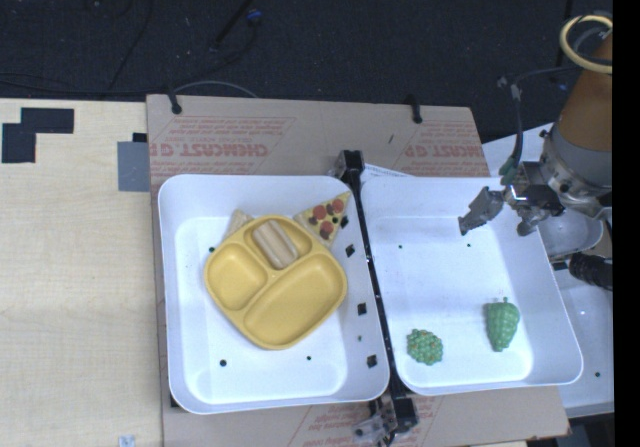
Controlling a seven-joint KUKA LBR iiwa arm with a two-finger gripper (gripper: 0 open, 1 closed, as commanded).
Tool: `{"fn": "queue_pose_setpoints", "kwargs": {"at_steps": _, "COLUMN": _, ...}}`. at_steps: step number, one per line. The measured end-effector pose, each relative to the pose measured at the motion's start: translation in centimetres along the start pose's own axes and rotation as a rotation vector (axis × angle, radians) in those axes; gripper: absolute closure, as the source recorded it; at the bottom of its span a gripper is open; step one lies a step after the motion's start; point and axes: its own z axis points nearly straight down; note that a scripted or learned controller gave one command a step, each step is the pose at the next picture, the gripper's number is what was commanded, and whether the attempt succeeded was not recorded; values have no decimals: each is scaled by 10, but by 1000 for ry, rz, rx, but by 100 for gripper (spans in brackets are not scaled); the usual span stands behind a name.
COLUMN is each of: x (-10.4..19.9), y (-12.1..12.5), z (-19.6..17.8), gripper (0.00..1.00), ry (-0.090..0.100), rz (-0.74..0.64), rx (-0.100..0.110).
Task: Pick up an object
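Two shallow white plastic bins side by side on a bench (70, 265) of pale wood, over a sheet of brown cardboard (300, 135) printed with red lettering. Smooth and glossy walls, rounded corners, small dark dots on the floors. A black clip strip (365, 275) along the seam between them.

In the left bin (190, 355): a yellow plastic plate (290, 300), rounded, split into three compartments, tilted a little toward the lower right. In its upper compartment, a tan ridged piece, bread-like (273, 240). Just beside the plate's upper right rim, touching or nearly so, a toy pizza slice (328, 215), wedge-shaped, yellow with red and dark spots.

In the right bin (560, 335): a small green lump, bumpy like a bunch of grapes (424, 346), near the front wall. Well apart to its right, a larger green piece (501, 323), matte, leafy or strawberry-shaped with a short stem on top, upright-looking on the floor.

Reaching in from the right, a grey arm with an orange band (590, 95), wrist bent down over the right bin's far right corner. Jaws (505, 215) spread open, two dark fingers (478, 211) splayed apart, nothing between them. Poised above the bin's upper right floor, well apart from both green pieces.
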Motion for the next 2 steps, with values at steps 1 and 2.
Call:
{"fn": "queue_pose_setpoints", "kwargs": {"at_steps": 1, "x": 0, "y": 2, "z": -7, "gripper": 0, "ry": -2, "rz": -2, "rx": -13}}
{"fn": "queue_pose_setpoints", "kwargs": {"at_steps": 2, "x": -5, "y": 6, "z": 39, "gripper": 0, "ry": -1, "rz": -1, "rx": -7}}
